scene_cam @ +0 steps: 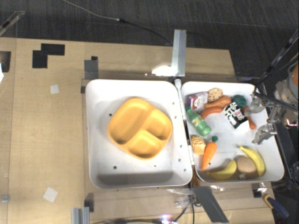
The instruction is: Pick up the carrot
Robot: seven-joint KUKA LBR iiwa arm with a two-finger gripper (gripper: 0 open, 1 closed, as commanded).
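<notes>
The carrot, orange with a small green top, lies in the right bin near its left front. It points tip-down toward the front edge. A yellow block touches its left side and a banana lies just below its tip. My gripper hovers over the bin's right edge, well to the right of the carrot. It is open, with bare bin floor between its fingers.
The right bin also holds a green bottle, an orange sausage, a cookie, a black-and-white carton, a second banana and a brown lump. A yellow sectioned plate fills the left bin.
</notes>
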